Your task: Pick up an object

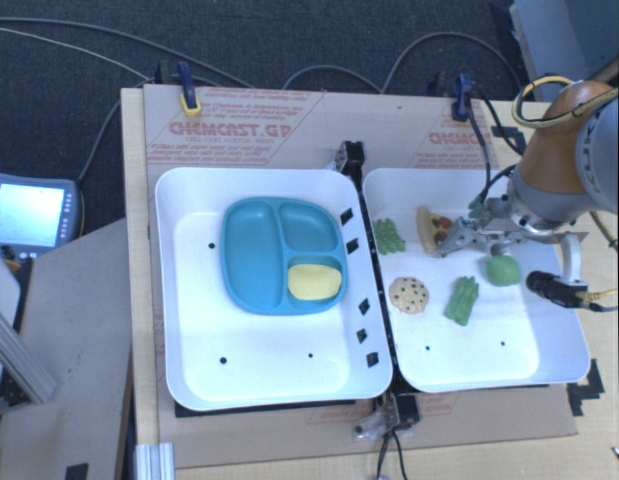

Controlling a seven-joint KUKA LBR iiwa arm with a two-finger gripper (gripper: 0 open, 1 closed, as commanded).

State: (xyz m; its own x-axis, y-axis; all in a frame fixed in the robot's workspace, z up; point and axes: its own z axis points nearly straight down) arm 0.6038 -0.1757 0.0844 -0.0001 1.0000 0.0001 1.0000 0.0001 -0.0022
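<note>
Left bin (189, 298): a blue divided tray (259, 258) sits near its centre, with a pale yellow rounded piece (314, 281) lying in the tray's lower right compartment. Bare white floor surrounds the tray on all sides, widest below it.

Right bin (469, 358): a small green toy (389, 235) lies near the left wall; below it a round cookie with dark chips (409, 294); a slice of pizza (430, 225) towards the upper middle; a green ridged piece (461, 300) lies tilted at centre; a round green ball (503, 269) is to its right. The lower part of this bin is open floor.

The arm enters from the right, orange band (559, 148) over the bin's upper right corner. The pincer (459, 236) is low, just beside the pizza slice. Whether it is parted or closed on anything, I cannot tell.
</note>
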